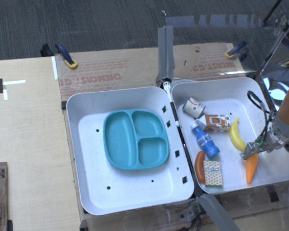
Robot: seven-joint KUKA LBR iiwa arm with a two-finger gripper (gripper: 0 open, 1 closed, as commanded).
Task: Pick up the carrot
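Lowest of the right bin's (218,86) contents, the carrot (251,169) lies at the lower right of the frame, long axis near vertical, tip pointing down. Its broad upper end touches the gripper (253,149), which reaches in from the right; whether anything is clamped I cannot tell. Just above sits a banana (235,134); the arm's orange band is cut off by the frame edge.

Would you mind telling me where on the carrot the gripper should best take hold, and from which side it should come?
Probably the thick upper end of the carrot, where the gripper already sits. It lies flat in the right bin, its tip pointing toward the near wall, so come straight down from above with the fingers across its width. The banana lies close above, leaving little room there.
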